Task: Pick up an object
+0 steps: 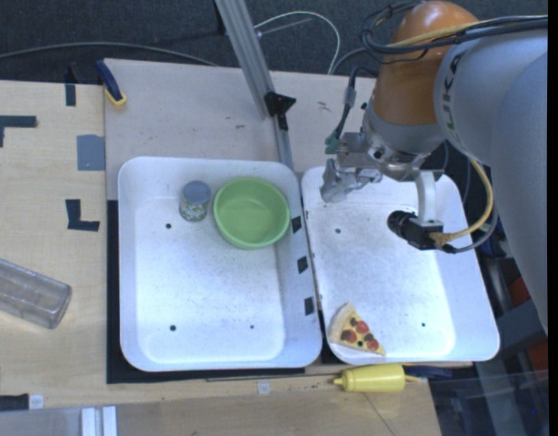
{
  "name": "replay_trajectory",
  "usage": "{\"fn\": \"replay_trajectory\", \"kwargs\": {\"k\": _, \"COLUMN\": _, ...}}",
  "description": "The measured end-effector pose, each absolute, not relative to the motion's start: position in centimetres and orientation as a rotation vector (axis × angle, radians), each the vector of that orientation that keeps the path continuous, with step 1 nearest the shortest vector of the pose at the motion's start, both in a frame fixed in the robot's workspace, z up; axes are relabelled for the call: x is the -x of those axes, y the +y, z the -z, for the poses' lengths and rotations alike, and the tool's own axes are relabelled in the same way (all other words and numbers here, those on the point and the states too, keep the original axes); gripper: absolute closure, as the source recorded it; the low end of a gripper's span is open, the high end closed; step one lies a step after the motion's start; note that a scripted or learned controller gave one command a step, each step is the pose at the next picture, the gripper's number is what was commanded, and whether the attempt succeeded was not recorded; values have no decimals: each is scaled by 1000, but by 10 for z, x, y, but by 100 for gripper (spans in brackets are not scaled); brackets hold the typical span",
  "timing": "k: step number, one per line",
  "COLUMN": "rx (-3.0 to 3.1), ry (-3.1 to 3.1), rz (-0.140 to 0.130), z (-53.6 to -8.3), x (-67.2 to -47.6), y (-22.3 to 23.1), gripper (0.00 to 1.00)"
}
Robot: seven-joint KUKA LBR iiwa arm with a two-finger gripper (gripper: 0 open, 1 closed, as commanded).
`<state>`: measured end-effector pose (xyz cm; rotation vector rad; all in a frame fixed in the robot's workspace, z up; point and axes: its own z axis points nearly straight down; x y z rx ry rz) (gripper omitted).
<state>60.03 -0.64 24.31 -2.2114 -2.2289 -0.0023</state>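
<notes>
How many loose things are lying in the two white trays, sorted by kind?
Green bowl: 1, in the left tray
Small jar: 1, beside the bowl, same tray
Toy pizza slice: 1, near corner of the right tray
Total: 3
The pincer is above the right tray's far edge.

The arm (497,80) is smooth grey with a glossy orange band (415,57). Black and yellowish cables (474,225) loop beside its grey metal gripper (338,182).
</notes>
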Motion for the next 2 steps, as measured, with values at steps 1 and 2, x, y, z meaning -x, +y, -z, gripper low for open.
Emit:
{"fn": "replay_trajectory", "kwargs": {"k": 1, "rx": 2212, "ry": -2228, "rz": 1, "z": -237, "x": -626, "y": 50, "gripper": 100}}
{"fn": "replay_trajectory", "kwargs": {"k": 2, "rx": 2215, "ry": -2227, "rz": -2, "z": -224, "x": -644, "y": 98, "gripper": 100}}
